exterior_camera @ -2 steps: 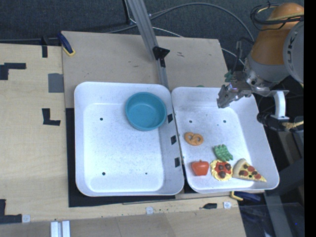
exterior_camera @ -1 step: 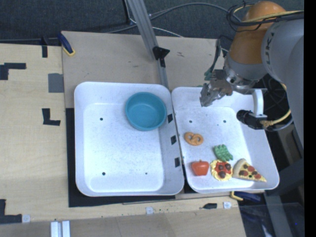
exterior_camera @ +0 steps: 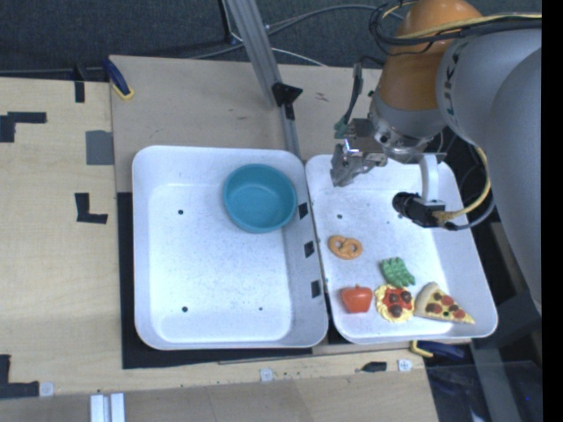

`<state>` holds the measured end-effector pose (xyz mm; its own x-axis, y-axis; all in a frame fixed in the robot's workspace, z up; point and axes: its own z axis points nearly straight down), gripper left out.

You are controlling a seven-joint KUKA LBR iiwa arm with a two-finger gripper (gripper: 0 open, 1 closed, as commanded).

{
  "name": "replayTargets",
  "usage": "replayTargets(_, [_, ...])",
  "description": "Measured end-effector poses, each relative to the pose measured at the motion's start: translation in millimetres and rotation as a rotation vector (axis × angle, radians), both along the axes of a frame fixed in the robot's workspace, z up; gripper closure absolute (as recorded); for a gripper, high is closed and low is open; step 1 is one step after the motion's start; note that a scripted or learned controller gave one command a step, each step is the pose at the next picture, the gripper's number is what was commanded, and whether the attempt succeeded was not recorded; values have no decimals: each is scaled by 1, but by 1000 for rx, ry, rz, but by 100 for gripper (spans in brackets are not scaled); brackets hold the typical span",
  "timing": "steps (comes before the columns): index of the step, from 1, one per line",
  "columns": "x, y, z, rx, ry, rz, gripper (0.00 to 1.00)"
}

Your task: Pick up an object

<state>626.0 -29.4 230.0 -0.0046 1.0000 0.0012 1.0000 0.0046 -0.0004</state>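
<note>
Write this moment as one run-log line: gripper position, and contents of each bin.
gripper: above right bin's far end, nothing held | right bin: pretzel, tomato, green piece, two pizza toys | left bin: blue bowl

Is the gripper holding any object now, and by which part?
Nothing is held. The gripper hangs above the right bin, apart from the pretzel.

Two white bins sit side by side on the worktop (exterior_camera: pixel 53 236). The left bin (exterior_camera: pixel 167 262) holds a blue bowl (exterior_camera: pixel 259 198) near its far right corner. The right bin (exterior_camera: pixel 457 262) holds a pretzel (exterior_camera: pixel 345 247), a red pepper (exterior_camera: pixel 356 299), green broccoli (exterior_camera: pixel 397 272), a small pizza (exterior_camera: pixel 394 303) and a pizza slice (exterior_camera: pixel 442 305). The gripper (exterior_camera: pixel 345 174) hangs over the right bin's far left corner, holding nothing
</note>
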Motion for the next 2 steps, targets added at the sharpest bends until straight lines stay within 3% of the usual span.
replayTargets(2, [22, 99, -17, 0, 1, 0, 100])
